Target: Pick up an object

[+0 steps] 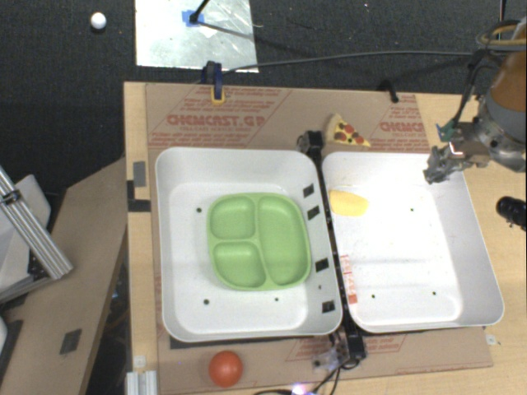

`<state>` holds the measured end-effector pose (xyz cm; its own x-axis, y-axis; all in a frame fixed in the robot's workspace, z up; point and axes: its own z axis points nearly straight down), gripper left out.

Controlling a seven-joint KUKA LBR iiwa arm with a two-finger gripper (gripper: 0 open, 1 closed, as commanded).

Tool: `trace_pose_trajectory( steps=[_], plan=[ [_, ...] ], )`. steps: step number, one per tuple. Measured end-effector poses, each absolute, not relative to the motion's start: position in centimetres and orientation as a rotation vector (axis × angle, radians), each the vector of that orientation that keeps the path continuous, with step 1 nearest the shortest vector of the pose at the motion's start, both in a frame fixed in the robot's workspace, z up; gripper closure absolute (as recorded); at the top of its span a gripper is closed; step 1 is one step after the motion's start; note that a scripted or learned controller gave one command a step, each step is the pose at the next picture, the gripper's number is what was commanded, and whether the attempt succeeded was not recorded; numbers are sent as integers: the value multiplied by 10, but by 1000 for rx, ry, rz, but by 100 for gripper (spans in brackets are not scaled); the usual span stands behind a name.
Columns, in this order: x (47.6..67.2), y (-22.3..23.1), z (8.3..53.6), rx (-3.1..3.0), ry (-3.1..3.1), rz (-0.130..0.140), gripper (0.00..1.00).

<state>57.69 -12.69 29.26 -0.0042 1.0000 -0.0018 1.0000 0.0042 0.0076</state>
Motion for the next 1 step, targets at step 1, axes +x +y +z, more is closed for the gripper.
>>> trace_pose_trajectory(
  steps=[1],
  plan=[
    [595,-74,291,2209,2230,6,100]
  ],
)
